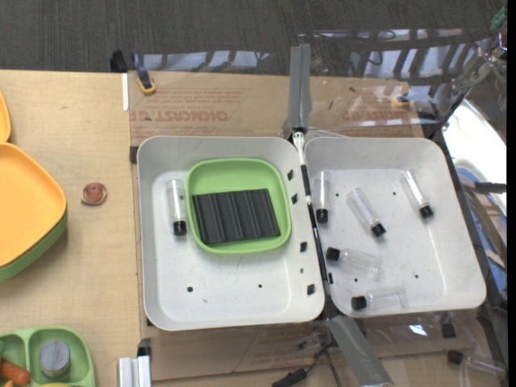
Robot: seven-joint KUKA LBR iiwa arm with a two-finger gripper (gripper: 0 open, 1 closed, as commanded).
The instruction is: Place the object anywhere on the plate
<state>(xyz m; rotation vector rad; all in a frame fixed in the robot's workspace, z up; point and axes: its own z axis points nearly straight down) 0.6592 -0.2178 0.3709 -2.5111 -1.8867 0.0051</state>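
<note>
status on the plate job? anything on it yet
Done: a dark ribbed block already lies on the green plate in the left bin. In hand: nothing visible. Left: one clear vial beside the plate, five vials in the right bin.

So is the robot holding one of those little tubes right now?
No, nothing is held. One tube lies beside the green plate, and the others lie loose in the right bin.

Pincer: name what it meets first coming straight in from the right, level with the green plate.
Likely the right bin at its outer wall. If it clears that, the nearest capped vial lies in line before the green plate in the left bin. Height is unclear.
</note>
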